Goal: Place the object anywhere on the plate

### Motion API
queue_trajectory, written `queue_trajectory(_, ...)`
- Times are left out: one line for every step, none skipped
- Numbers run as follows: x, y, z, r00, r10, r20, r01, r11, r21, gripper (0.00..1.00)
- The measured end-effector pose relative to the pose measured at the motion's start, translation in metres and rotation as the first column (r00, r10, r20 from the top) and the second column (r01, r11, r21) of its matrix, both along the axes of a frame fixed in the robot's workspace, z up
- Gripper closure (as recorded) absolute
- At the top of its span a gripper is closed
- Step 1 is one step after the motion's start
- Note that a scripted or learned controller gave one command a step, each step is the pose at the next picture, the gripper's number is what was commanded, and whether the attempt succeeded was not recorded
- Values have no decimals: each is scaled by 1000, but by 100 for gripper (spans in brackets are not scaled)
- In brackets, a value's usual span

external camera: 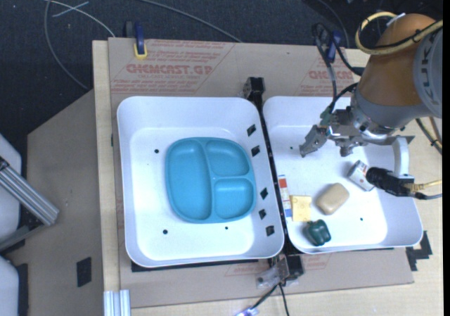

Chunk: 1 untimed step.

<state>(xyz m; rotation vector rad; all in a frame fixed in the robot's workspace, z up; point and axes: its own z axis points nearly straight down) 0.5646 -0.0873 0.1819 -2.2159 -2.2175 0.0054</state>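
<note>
A blue divided plate lies in the middle of the left white bin. In the right bin lie a tan, bread-like lump, a dark green object near the front wall, and a flat yellow piece. My gripper hovers over the back half of the right bin, behind the tan lump and apart from it. It is open, with nothing between its fingers.
A small red and blue item lies by the divider between the bins. A white and black connector with a cable hangs from the arm, right of the tan lump. Cables trail over the dark floor behind the bench.
</note>
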Motion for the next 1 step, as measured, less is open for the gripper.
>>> queue_trajectory(2,-4,-44,1000,-2,1,2,1000,0,0)
